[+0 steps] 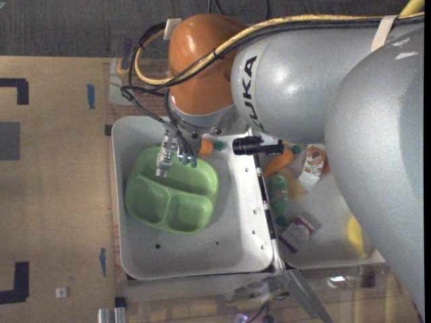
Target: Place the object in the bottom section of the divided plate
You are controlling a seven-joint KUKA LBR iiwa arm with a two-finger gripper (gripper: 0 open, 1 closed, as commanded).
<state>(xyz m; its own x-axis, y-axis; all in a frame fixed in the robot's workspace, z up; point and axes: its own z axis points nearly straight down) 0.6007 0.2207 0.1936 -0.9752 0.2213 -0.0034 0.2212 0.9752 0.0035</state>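
I'm reaching in from three o'clock, my grey arm (316, 106) filling that side of the view, and the black letters "UKA" read sideways along it beside my orange band (195, 52). My gripper (176, 157) hangs over the green divided plate (172, 197), at the plate's twelve o'clock rim, fingers pointing down at the large section. I cannot tell how far my jaws stand apart, and I see nothing between them. The plate lies in the left white bin (135, 247), two smaller sections toward six o'clock, all three showing bare green. An orange carrot-shaped piece (205, 147) with a green tip lies just beside my gripper at its three o'clock, off the plate. In the right bin (316, 258) sit another carrot (279, 161), a red-and-white packet (312, 168), a green piece (278, 192), a small purple-labelled packet (297, 233) with writing too small to read, and something yellow (355, 234).
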